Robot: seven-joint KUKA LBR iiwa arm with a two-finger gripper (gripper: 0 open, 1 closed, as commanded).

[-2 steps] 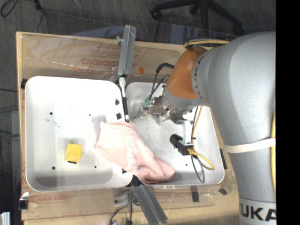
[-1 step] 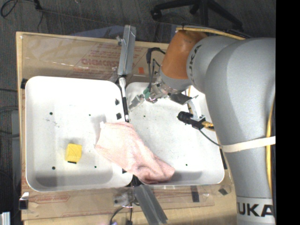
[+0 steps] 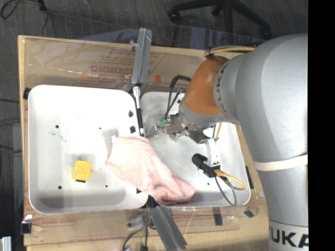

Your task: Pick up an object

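Observation:
A pink cloth (image 3: 149,169) lies draped over the divider between the two bins, partly in the left bin (image 3: 47,103) and partly in the right bin (image 3: 230,156). A small yellow block (image 3: 82,170) sits in the lower left of the left bin. My gripper (image 3: 161,126) is low in the right bin's upper left corner, just above the cloth's upper edge and close to the divider. A small green part (image 3: 163,122) shows at its tip. The arm's orange band (image 3: 204,90) and grey body hide much of the right bin.
A grey metal bar (image 3: 140,56) runs from the back of the bench down to the divider. A black plug with a yellow cable (image 3: 220,174) hangs from the arm over the right bin's lower right. The bench edge surrounds both bins.

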